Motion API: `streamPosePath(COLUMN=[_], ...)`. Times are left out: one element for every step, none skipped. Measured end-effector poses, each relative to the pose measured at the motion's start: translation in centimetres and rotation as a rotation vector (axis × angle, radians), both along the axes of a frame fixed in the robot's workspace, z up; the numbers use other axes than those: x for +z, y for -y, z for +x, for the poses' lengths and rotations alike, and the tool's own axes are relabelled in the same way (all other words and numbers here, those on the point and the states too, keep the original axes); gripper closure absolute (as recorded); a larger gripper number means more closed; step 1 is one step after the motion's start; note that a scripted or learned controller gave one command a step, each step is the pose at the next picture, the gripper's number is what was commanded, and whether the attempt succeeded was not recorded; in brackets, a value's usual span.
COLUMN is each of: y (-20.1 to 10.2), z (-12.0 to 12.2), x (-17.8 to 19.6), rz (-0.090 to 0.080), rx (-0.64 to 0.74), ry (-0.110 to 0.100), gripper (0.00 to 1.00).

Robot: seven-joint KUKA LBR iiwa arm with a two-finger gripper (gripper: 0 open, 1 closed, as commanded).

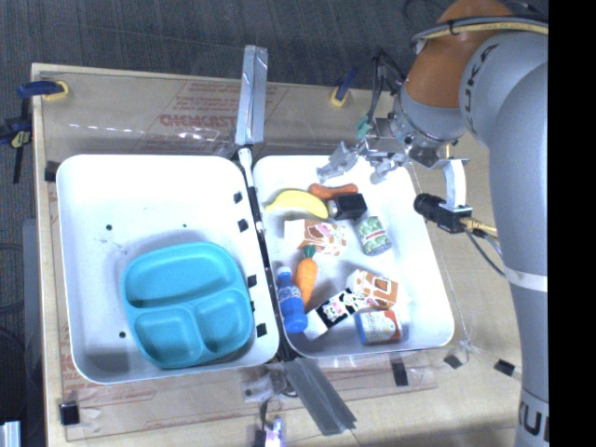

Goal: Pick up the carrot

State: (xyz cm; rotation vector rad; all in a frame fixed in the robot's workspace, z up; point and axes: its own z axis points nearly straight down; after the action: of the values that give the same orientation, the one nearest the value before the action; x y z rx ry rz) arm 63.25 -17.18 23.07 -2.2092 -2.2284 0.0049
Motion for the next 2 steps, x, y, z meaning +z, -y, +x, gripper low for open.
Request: streamPosePath(y=[-2.9, -3.6], z=[-4.2, -14.0], x=[-8.7, -13.8], rz=[0.001, -0.004], rx=[0.215, 0.484], ry=[0.001, 0.006], gripper=[0.00, 0.00])
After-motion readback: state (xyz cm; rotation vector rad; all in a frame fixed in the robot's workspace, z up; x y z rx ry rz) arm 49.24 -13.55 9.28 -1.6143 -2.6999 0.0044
